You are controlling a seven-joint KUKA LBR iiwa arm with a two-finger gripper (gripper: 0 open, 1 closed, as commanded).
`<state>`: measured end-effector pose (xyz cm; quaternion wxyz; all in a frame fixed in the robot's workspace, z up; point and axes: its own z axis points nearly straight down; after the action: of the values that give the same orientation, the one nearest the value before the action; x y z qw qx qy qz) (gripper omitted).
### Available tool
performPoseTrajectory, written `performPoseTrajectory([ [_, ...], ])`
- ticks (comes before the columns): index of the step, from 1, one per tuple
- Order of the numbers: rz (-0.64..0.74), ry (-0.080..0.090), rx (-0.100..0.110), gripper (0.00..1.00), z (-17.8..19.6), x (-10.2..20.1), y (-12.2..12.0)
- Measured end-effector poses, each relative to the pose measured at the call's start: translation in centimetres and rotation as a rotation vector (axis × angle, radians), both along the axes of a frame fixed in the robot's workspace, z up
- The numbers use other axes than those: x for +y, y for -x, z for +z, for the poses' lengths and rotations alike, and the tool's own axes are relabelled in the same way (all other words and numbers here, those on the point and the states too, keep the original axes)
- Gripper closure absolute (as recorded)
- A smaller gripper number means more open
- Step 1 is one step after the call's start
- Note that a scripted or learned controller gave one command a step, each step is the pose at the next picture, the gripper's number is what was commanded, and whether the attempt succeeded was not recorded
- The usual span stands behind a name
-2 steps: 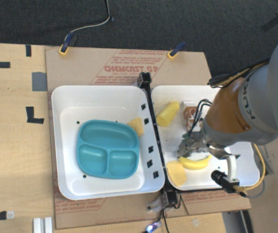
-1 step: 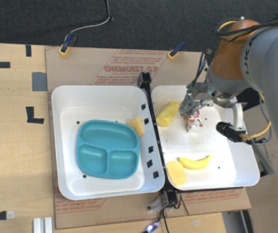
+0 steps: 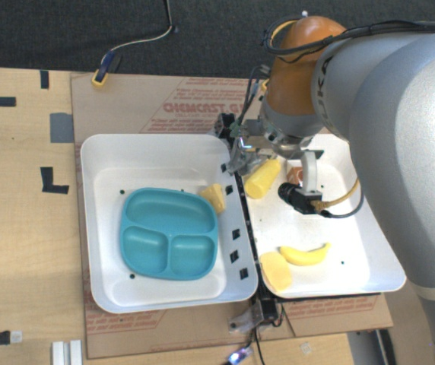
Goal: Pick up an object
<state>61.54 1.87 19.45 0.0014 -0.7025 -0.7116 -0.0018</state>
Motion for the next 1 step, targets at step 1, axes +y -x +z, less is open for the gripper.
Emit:
performPoseTrajectory([
  [1,0.002,-0.002,-0.017,1.0,16.2,9.45,0.12],
])
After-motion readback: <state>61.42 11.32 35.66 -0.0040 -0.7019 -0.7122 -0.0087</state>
